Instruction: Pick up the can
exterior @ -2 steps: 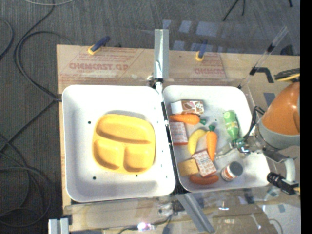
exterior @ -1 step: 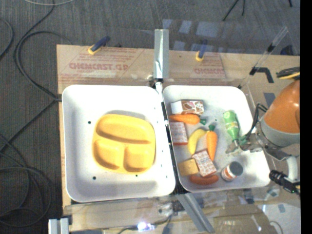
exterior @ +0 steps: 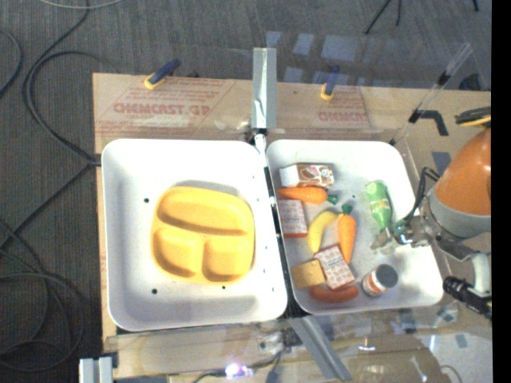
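Tray (exterior: pixel 204 234), yellow w/ three sections, sits in the left bin (exterior: pixel 120 214). Moving right into the right bin (exterior: pixel 419 282): a small box (exterior: pixel 315 174) at the top, a carrot (exterior: pixel 302 195) under it, a packet (exterior: pixel 293 218), a banana (exterior: pixel 320 229), a second carrot (exterior: pixel 346 237) standing on end, a cracker (exterior: pixel 307 274) and another packet (exterior: pixel 335 266) w/ something red beneath. Green bottle (exterior: pixel 378 204) further right. And there's the can (exterior: pixel 379 280), tipped near the bin's front right corner, dark end facing up, nothing touching it. Gripper (exterior: pixel 403 235) hangs just up and right of the can, near the bottle's lower end, apart from both. Fingers? Can't tell, too small and cluttered to read. So progress: approach only, prob. early. Can not yet grasped, not lifted. All the real work is left: line up, close, raise.
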### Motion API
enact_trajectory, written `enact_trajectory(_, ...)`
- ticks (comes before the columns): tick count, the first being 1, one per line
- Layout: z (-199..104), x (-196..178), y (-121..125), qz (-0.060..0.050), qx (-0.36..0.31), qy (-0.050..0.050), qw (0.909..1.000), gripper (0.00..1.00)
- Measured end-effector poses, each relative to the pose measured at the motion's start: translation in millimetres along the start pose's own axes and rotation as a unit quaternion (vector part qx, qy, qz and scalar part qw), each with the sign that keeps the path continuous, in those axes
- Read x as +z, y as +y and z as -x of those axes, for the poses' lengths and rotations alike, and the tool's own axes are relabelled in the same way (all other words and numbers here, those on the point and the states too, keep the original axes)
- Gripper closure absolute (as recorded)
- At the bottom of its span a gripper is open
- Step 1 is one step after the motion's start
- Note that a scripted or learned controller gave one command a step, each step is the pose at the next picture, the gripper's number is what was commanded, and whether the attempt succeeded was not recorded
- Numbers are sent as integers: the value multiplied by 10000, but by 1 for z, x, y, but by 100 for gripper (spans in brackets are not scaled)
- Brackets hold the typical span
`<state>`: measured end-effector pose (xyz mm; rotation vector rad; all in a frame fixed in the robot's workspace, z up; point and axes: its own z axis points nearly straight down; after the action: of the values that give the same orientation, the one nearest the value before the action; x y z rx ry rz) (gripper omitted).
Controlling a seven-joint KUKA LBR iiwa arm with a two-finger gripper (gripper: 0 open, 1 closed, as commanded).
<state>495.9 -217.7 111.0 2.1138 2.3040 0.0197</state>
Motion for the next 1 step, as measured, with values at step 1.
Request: enact_trajectory(1,-1,0,0,-8,-8,12,10000,0)
